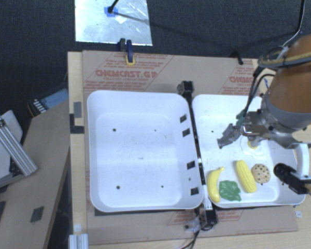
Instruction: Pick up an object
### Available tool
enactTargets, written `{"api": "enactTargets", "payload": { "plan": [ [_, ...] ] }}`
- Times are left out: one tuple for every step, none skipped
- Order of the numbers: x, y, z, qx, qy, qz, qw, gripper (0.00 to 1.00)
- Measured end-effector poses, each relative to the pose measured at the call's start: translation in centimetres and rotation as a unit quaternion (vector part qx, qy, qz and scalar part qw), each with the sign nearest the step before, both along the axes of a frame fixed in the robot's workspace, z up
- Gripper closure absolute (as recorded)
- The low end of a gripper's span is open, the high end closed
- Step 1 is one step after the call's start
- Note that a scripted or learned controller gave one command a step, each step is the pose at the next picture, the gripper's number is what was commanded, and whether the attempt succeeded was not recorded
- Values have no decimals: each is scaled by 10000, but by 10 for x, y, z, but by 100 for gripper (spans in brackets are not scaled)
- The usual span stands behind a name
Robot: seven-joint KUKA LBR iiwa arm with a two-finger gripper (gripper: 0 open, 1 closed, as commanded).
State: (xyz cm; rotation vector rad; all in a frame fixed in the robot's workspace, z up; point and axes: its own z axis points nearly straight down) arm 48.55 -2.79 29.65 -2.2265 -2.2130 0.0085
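Gripper (229, 137) hovers over bare floor of right bin (217, 108), jaw state indiscernible; banana (213, 184), corn (245, 176), cookie (260, 173) lie nearer the front wall, so straight descent risks an empty grasp.

Arm (295, 82): big rounded housing, orange-brown on top, w/ grey band below it. Surface smooth, slight sheen on upper curve. Thin dark cables run along the housing's top-left edge, looping over & down toward the wrist; one more black cable rises straight up past it. Under the grey band a flat grey wrist section w/ metal-coloured plates & a small teal-green bit at its left edge. Gripper (227, 138): dark grey, angular, irregular outline, matte finish. White curved bracket (301, 160) hangs off the wrist's lower right side. No readable markings or screws at this res.
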Motion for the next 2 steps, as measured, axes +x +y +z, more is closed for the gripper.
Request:
{"api": "enactTargets", "payload": {
  "plan": [
    [2,82,93,28,-84,95,9999,0],
    [-1,57,-50,1,32,20,10000,0]
  ]
}}
